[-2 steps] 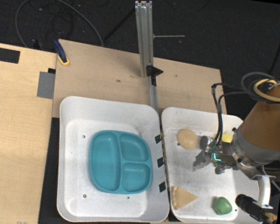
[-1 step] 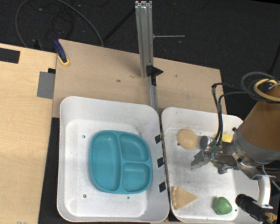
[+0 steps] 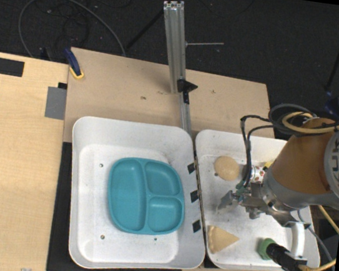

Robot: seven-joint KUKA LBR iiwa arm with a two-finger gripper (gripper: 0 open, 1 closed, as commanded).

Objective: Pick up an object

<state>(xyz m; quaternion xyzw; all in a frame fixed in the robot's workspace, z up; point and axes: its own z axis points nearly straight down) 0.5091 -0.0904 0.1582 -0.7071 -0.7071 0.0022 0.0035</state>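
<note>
The arm (image 3: pixel 307 162) reaches leftward, its end effector (image 3: pixel 230 201) lowered.

Wooden bench (image 3: pixel 163 93) carrying two shallow white bins side by side.

The gripper (image 3: pixel 230 201) hangs over the right-hand bin (image 3: pixel 209 145), which sits directly beneath it on the bench. The left-hand bin (image 3: pixel 85 151) lies just beside it, away from the arm, their rims touching along the middle. A black mat (image 3: pixel 57 210) shows under the left bin's outer and near edges, well apart from the gripper. Beyond both bins, on the far side of the gripper, bare tan board stretches back, and a slanted metal post (image 3: pixel 177 44) rises from it.
</note>
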